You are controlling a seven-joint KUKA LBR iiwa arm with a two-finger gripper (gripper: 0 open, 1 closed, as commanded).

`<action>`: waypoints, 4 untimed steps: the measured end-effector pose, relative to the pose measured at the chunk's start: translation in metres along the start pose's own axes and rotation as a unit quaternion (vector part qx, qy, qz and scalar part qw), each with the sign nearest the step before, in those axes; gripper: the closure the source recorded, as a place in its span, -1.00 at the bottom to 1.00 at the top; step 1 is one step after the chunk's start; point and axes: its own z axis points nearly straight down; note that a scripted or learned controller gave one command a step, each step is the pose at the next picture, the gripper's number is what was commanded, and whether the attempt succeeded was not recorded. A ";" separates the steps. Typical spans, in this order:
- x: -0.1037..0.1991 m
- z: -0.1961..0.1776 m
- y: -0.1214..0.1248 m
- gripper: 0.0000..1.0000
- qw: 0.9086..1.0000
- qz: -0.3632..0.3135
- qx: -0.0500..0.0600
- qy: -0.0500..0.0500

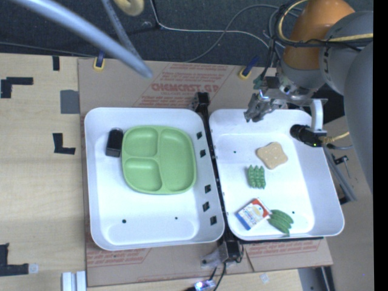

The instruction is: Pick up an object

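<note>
My gripper [257, 110] hangs over the back edge of the right bin [315, 220], above bare bin floor, with nothing seen between its dark fingers. In that bin lie a tan cracker-like slab [272, 156], a small ridged green piece [256, 176], a small red, white and blue packet [252, 214] and a green pod-shaped toy [280, 220]. The slab lies a little in front of and to the right of the gripper. The left bin [97, 180] holds a green divided plate [159, 159] and a small black block [114, 142] at its left side.
The two bins meet at a dark divider [208, 162] with clips. A black sensor [304, 133] on a white bracket sits at the right bin's back right rim. Cables loop behind the bins. A grey pole [79, 26] crosses the upper left.
</note>
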 end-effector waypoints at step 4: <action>0.152 0.000 -0.057 1.00 1.000 -0.002 0.004 0.001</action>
